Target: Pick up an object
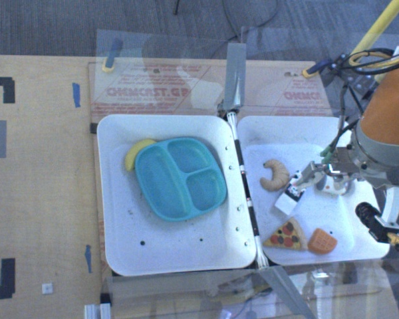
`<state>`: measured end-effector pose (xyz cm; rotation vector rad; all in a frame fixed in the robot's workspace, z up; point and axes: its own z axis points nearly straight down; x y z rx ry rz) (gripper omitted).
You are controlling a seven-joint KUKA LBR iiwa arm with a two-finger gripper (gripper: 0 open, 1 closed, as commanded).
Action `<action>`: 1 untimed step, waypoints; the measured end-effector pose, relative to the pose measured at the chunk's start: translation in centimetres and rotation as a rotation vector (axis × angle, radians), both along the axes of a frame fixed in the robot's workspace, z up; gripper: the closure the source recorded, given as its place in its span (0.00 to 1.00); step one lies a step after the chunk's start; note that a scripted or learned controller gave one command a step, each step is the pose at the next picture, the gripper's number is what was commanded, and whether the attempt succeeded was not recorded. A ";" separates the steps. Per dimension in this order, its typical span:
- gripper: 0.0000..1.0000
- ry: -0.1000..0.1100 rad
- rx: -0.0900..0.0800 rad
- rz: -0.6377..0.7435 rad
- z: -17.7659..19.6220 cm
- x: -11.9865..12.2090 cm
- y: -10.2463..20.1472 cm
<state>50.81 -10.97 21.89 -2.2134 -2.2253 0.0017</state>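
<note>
In the right bin [359, 133] my gripper [291, 198] hangs low over the floor at the bin's middle left. A tan croissant [275, 175] lies just to its upper left, a short gap away. A pizza slice [286, 235] sits below the gripper near the bin's front edge. An orange bread-like piece [322, 242] lies right of the slice. The arm's orange band [387, 109] and grey wrist [372, 153] come in from the right.
The left bin [113, 198] holds a blue divided plate [180, 177] with a yellow banana [134, 152] poking out under its upper left rim. A metal divider [243, 185] separates the bins. Cables [359, 62] hang near the arm at the upper right.
</note>
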 end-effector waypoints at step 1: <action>0.00 0.000 0.000 -0.257 -9.9 4.9 -1.2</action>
